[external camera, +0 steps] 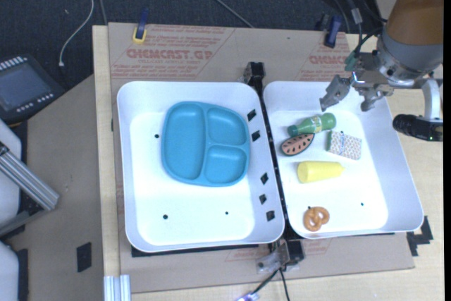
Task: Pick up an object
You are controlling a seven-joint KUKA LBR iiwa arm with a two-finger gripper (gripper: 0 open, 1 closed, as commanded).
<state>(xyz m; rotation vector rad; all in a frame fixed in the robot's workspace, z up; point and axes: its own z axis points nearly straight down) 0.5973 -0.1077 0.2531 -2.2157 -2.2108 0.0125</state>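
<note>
Cardboard-topped worktop (211, 46), two white bins, arm over the right bin (394, 173).
Gripper (350, 92) at one o'clock, fingers spread and empty; green bottle (311, 125) just below. Nothing lifted; the grasp remains.

Bench (113, 222) — 2 white bins (141, 208)

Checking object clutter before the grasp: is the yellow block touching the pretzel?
Apart. The camera view shows bare white bin floor between the yellow block and the pretzel lying below it in the right bin.
</note>
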